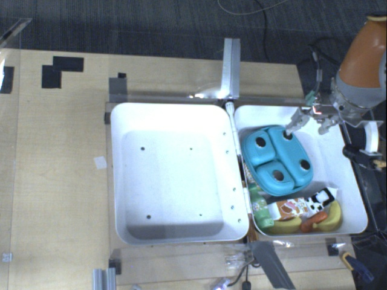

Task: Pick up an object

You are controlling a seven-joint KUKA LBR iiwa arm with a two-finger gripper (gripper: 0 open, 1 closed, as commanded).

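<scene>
Arm: grey with an orange band, reaching in from the right over the right white bin [358, 204].
Gripper [309, 123]: fingers spread apart, holding nothing, just above the upper right edge of the blue plastic three-holed tray [277, 160].
Blue tray: tilted in the right bin's left half.
Other items: yellow banana-shaped toy [305, 223] and printed carton [293, 209] along the near wall.
Left white bin [121, 162]: beside it, across the divider.

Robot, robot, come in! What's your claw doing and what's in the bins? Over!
Gripper open, above right bin, holding nothing. Blue tray just below it, not picked up. Packets piled at near edge.
</scene>
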